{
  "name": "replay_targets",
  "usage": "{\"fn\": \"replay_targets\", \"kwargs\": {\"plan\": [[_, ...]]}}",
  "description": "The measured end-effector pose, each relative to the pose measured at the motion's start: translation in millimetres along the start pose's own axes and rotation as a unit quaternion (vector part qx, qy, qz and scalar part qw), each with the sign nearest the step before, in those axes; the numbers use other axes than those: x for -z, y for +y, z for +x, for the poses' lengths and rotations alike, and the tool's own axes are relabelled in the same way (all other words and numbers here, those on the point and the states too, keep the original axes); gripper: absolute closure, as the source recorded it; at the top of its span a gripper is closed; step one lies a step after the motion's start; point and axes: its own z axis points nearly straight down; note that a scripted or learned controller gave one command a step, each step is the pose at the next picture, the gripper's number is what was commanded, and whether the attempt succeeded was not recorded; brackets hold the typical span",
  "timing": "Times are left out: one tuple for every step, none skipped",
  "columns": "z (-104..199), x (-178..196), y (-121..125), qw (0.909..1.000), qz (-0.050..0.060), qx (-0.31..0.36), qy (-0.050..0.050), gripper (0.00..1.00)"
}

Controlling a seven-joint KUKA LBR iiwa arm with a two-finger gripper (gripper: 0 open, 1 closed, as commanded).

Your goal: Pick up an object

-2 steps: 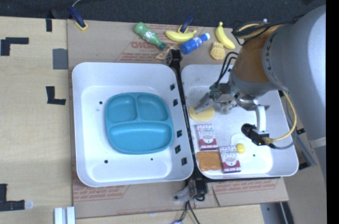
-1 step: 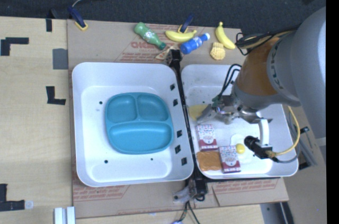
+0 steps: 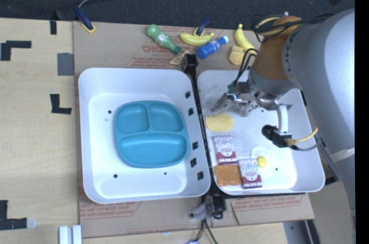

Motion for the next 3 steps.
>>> {"fn": "replay_targets", "kwargs": {"plan": [[5.9,-4.7,-3.9,1.0000,-0.002,0.000,-0.002,0.00],[7.2,-4.5,-8.5,1.0000,-0.003,0.000,-0.002,0.00],[8.0,-4.3,-41.1,1.0000,-0.003,0.000,-0.001,0.00]]}}
